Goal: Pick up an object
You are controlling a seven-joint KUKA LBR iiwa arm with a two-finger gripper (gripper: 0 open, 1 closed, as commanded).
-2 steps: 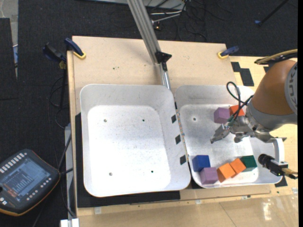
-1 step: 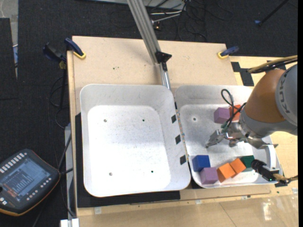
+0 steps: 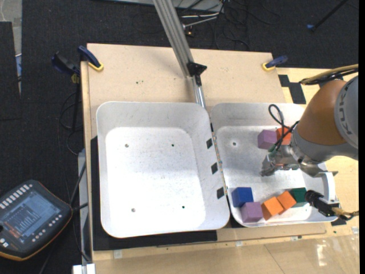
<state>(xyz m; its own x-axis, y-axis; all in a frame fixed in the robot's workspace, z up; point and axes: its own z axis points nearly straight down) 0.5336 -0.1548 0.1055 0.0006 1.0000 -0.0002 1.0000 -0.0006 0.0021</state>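
Observation:
My gripper [image 3: 270, 168] hangs low over the middle of the right bin [image 3: 239, 131], with bare bin floor under it. A purple cube [image 3: 266, 139] lies just behind it, next to a small orange-red block [image 3: 283, 134] partly hidden by the wrist. Along the bin's front wall lie a blue cube [image 3: 242, 196], a second purple cube [image 3: 252, 211], an orange cube [image 3: 274, 205] and a green cube [image 3: 300, 197]. Nothing shows in the gripper's grasp.
The left bin [image 3: 151, 167] stands beside the right one, sharing a raised rim. A slanted metal pole [image 3: 174, 30] comes down to the bins' back edge. A teach pendant [image 3: 28, 218] lies off the bench at the lower left.

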